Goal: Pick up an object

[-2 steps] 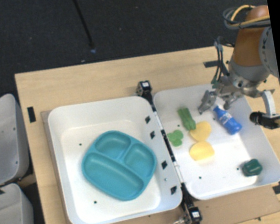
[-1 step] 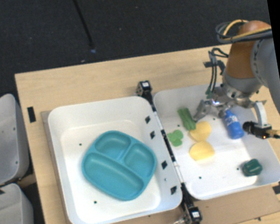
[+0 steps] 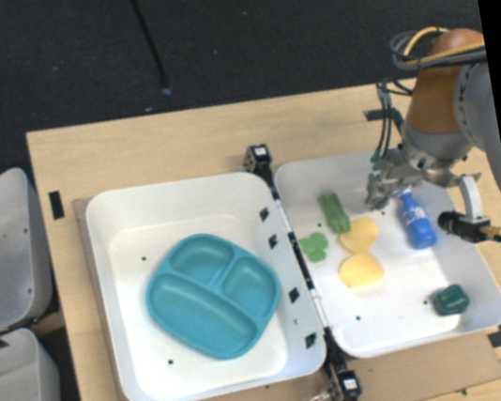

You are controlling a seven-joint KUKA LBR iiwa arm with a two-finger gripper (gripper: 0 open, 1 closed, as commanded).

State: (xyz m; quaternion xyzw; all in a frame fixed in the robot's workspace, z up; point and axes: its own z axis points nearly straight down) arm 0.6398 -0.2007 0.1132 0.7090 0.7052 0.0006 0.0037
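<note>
A dark floor surrounds the wooden bench [image 3: 174, 141], which bears two white bins. The left bin [image 3: 103, 229] holds a teal divided tray [image 3: 211, 294]. The right bin [image 3: 386, 329] holds small objects; the gripper [image 3: 384, 189] hangs beside the blue bottle [image 3: 416, 220], its finger state unclear.

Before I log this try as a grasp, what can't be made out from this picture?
- Pincer, camera view: too small and blurred to tell what, if anything, it has hold of.
- Blue bottle: its top end meets the wrist above it, so contact is unclear.
- Arm: cut off by the right edge.
- Dark green object and small green piece: too small to identify.
</note>
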